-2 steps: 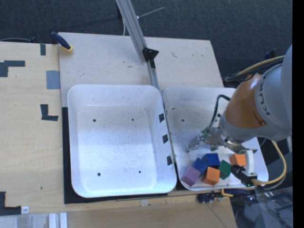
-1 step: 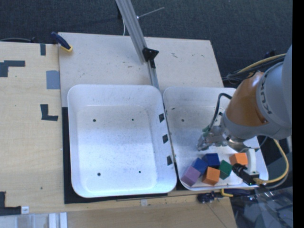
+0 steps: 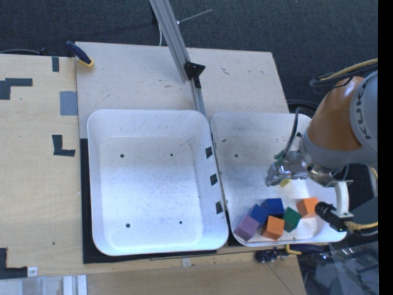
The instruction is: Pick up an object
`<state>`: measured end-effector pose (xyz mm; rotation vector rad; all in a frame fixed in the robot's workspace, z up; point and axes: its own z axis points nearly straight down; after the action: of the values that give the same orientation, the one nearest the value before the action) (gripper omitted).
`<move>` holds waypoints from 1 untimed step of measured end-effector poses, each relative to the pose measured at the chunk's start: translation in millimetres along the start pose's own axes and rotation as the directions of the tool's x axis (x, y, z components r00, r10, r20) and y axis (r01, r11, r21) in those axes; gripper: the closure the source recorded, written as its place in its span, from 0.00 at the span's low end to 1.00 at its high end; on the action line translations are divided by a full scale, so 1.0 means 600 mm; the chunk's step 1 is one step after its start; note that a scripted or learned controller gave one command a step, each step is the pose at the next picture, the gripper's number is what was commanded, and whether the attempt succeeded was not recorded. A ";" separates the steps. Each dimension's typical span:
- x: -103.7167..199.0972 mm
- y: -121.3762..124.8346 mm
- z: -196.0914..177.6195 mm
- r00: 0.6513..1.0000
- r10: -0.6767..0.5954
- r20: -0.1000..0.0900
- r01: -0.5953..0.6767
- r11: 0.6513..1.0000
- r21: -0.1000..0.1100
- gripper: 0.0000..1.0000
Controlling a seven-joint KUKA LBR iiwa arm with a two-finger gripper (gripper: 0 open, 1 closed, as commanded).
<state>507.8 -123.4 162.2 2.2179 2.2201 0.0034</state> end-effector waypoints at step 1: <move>0.000 0.002 -0.076 1.000 -0.001 0.000 0.001 1.000 0.001 1.00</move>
<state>508.8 -123.3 207.8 2.2174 2.2212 0.0027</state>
